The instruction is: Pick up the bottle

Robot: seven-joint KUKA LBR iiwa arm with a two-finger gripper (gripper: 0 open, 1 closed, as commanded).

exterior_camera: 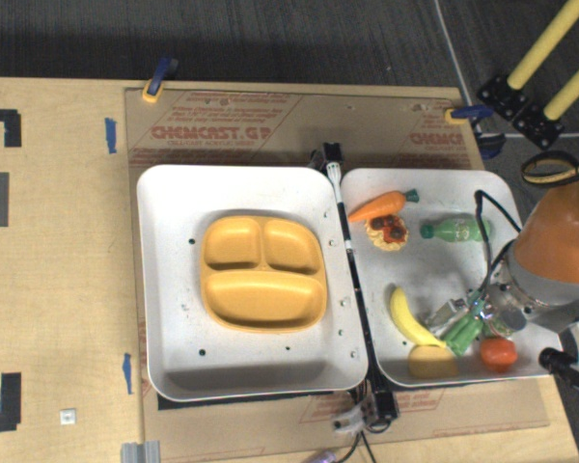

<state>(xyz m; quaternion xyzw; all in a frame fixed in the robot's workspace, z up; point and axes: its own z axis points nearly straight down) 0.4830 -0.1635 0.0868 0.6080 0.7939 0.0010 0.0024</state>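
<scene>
The bottle (454, 229) is pale green and translucent, lying on its side at the back of the right bin (420, 186). My gripper (466, 313) is low in the front right part of that bin, well in front of the bottle and apart from it. A darker green object (461, 336) lies right at the gripper's tip; whether it is gripped is unclear. The arm's orange band (558, 244) hangs over the bin's right edge.
In the right bin are a carrot (378, 205), a small round pastry (389, 231), a banana (410, 319), a yellow fruit (430, 360) and a red tomato (499, 353). The left bin (164, 258) holds a yellow divided plate (263, 270).
</scene>
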